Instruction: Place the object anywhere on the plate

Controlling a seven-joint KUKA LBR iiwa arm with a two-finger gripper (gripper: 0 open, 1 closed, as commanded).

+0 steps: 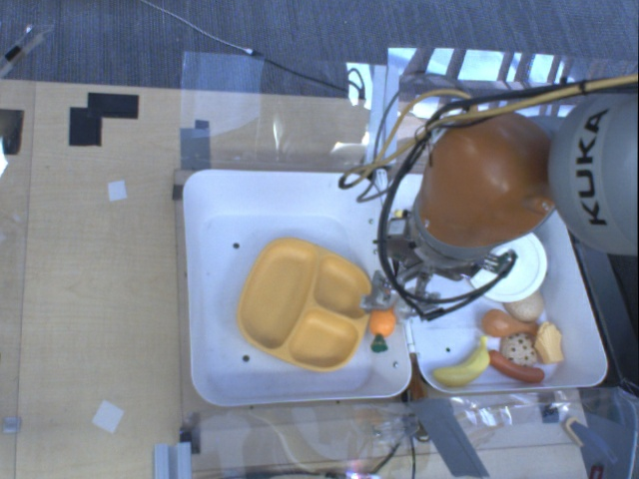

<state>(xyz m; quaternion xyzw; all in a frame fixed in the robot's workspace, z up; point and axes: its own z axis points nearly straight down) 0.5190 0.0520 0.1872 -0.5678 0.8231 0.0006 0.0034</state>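
Note:
A yellow divided plate (300,302) lies in the left bin (220,267). My gripper (382,302) hangs over the plate's right edge, close to the wall between the two bins. Just below it is a small orange carrot-like toy with a green tip (381,325), beside the plate's right rim. The arm's orange band and cables cover the wrist, so I cannot make out whether the toy is between the fingers or lying in the bin.
The right bin (589,362) holds a banana (461,368), a sausage (516,369), a cookie (518,347), a cheese wedge (550,343), an orange piece (504,323) and a white round dish (524,267). Cables loop around the wrist.

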